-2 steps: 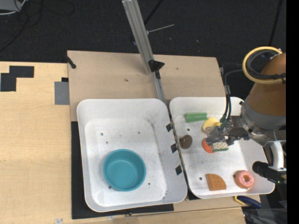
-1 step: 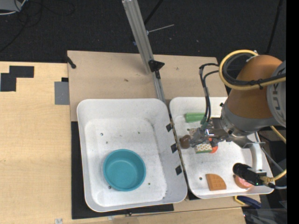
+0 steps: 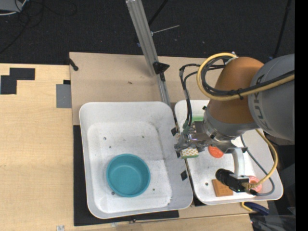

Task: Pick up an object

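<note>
While grey arm (image 3: 269, 95) reaches in from the right, left bin (image 3: 96, 124) sits against the left wall of the right bin (image 3: 203, 182). Teal bowl (image 3: 127, 175) is in the left one, well apart from the right bin. Gripper (image 3: 187, 146) hangs over the right bin's left wall; grip state cannot be told. Brown block (image 3: 221, 190) is near that bin's front rim. Orange piece (image 3: 215, 151) is near its middle, just right of the gripper. Small checkered piece (image 3: 190, 152) is directly under the gripper and the likely target; its long axis is unreadable.
</note>
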You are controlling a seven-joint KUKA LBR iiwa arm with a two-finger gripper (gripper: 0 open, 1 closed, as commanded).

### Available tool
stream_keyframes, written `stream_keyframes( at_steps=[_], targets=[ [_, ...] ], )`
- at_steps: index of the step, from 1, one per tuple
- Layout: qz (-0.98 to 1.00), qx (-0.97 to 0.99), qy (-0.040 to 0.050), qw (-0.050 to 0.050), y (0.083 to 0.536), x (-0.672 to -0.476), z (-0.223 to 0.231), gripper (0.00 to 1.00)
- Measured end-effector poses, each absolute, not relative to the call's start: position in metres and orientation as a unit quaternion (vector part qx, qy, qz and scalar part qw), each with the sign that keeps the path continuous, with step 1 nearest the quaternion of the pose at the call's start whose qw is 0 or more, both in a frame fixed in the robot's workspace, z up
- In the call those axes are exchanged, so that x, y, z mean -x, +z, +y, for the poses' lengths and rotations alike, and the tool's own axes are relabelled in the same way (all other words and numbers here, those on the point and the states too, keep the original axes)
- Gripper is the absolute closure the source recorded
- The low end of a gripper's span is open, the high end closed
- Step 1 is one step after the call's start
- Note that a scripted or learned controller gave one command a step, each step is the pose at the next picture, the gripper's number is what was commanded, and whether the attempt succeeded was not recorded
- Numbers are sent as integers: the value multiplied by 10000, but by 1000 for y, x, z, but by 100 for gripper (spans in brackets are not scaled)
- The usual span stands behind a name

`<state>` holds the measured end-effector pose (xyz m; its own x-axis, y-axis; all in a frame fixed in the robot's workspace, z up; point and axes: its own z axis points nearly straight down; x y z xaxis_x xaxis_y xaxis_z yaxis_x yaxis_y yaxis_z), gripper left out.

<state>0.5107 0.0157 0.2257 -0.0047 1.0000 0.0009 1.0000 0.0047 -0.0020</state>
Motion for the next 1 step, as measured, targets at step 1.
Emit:
stream_keyframes(
  at_steps=[1],
  targets=[
    [-7083, 7059, 7, 5, 224, -502, 67, 100]
  ],
)
